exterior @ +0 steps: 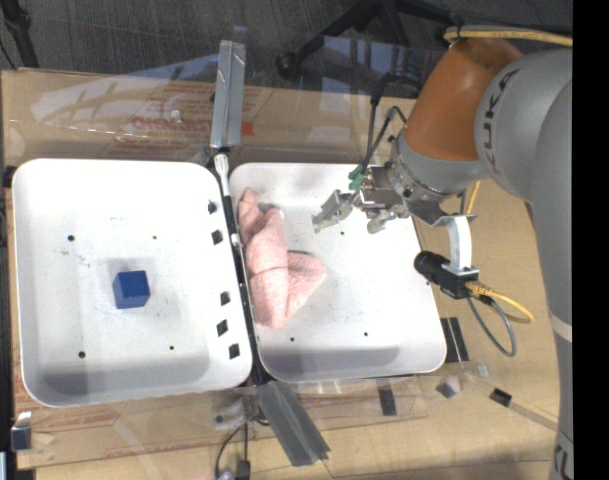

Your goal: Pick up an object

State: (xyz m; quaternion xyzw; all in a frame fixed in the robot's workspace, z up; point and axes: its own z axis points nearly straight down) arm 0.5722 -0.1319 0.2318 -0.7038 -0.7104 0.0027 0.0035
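Note:
A crumpled pink cloth (271,266) lies in the right bin (384,308), against its left wall. A small blue cube (131,288) sits in the left bin (44,268), left of its middle. My gripper (352,213) hangs over the upper middle of the right bin, to the right of the cloth and apart from it. Its two fingers are spread, with nothing between them. The arm's orange band (464,93) and grey body rise at the right.
A grey metal bar (227,93) stands behind the gap between the bins. A black connector with a yellow cable (464,278) hangs at the right bin's right edge. Cardboard surrounds both bins.

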